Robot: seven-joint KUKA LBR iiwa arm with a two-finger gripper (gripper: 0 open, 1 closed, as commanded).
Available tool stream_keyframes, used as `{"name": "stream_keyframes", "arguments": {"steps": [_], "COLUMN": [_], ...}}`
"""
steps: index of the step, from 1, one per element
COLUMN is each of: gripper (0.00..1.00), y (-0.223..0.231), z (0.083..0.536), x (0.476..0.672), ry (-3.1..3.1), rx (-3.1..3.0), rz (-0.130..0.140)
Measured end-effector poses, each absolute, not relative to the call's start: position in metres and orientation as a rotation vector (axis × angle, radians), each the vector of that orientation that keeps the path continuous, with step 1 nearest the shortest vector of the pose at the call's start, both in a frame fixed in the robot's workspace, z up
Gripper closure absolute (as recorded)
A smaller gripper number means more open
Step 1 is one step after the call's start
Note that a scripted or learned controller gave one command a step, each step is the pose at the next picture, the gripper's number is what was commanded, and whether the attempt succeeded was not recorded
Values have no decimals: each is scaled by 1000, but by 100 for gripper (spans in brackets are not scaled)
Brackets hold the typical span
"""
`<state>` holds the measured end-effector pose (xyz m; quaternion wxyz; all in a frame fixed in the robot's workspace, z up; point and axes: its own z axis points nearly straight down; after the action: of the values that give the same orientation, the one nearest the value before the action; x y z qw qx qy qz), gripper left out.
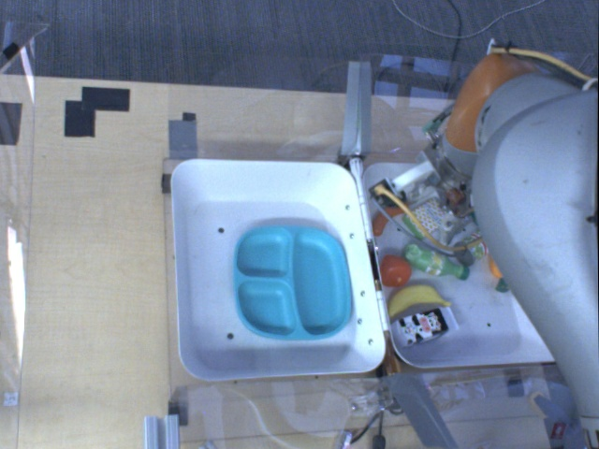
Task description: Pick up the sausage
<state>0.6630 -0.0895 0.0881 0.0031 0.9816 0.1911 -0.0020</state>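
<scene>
Grey arm's two-finger gripper (pixel 418 207), finger state indiscernible, low in the right white bin (pixel 487 344) above a green plastic bottle (pixel 436 263).

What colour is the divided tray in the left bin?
Light blue tray, seen plainly in the camera view against the white left bin.

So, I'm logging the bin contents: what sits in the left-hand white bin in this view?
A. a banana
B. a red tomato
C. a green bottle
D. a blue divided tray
D: the blue divided tray lies alone in the left bin, while the banana, red tomato and green bottle all lie in the right bin under the arm.
</scene>
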Motion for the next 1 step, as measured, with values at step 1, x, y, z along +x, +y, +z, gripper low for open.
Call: {"name": "stream_keyframes", "arguments": {"steps": [1], "gripper": [0], "y": [-90], "z": [87], "x": [662], "ry": [324], "rx": [3130], "rz": [7]}}
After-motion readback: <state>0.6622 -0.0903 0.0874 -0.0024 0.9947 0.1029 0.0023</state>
